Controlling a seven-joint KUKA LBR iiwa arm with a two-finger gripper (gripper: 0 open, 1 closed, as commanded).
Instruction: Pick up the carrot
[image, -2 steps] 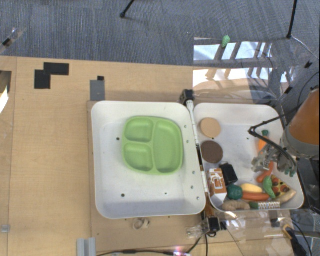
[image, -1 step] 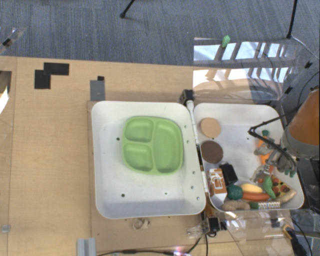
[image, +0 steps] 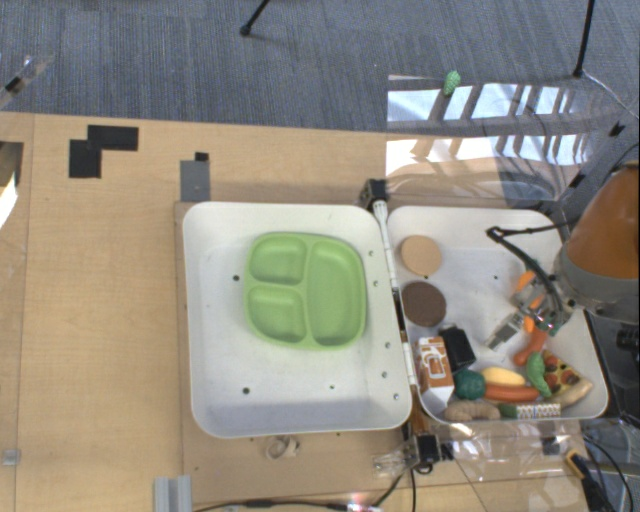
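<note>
The carrot (image: 531, 347) is small and orange with a green leafy end (image: 540, 376). It lies tilted in the right bin (image: 470, 232), near the bin's right wall. My gripper (image: 526, 324) hangs just above the carrot's orange end. Its two metal fingers (image: 504, 331) are spread apart, one to the left of the carrot and one by its upper tip. The gripper is open and nothing sits between the fingers. The grey arm with its orange band (image: 610, 235) comes in from the right.
Crowded along the right bin's front are a black block (image: 458, 347), an orange-and-white box (image: 433, 362), a green piece (image: 467, 383), a yellow piece (image: 505, 377), a red sausage (image: 515, 395) and a pizza slice (image: 570, 380). Two round discs (image: 421, 254) lie at its left. The left bin (image: 215, 380) holds a green divided plate (image: 305, 288).
</note>
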